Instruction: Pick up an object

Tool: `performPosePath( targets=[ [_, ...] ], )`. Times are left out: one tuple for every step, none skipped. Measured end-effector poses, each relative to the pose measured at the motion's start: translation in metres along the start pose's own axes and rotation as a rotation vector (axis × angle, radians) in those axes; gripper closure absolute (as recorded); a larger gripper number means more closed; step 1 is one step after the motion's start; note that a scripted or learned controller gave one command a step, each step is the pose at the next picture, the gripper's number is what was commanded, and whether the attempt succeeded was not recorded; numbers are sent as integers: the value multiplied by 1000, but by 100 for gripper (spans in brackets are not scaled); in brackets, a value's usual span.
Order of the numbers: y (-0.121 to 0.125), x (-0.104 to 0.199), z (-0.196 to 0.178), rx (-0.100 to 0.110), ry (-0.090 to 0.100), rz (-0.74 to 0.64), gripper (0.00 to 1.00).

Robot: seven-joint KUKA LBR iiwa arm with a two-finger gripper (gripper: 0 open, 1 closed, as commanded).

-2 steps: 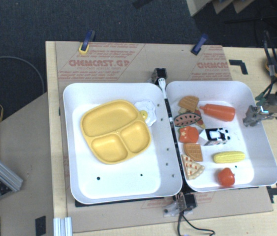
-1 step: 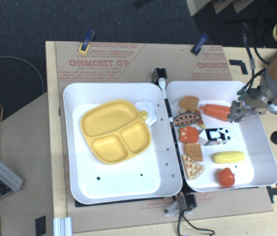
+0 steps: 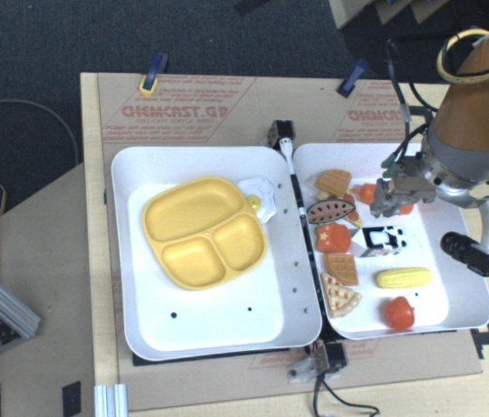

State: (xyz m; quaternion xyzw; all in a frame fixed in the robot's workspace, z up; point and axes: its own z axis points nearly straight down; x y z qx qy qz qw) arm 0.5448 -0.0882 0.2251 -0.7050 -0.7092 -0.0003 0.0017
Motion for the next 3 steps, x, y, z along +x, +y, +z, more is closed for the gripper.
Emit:
performPosePath(
  targets=[
    [15,58,6,-3,-1,-1,100],
    [21,115,15,-1,-1,-1,100],
    [32,170,-5,-6,0,-1,100]
  ],
)
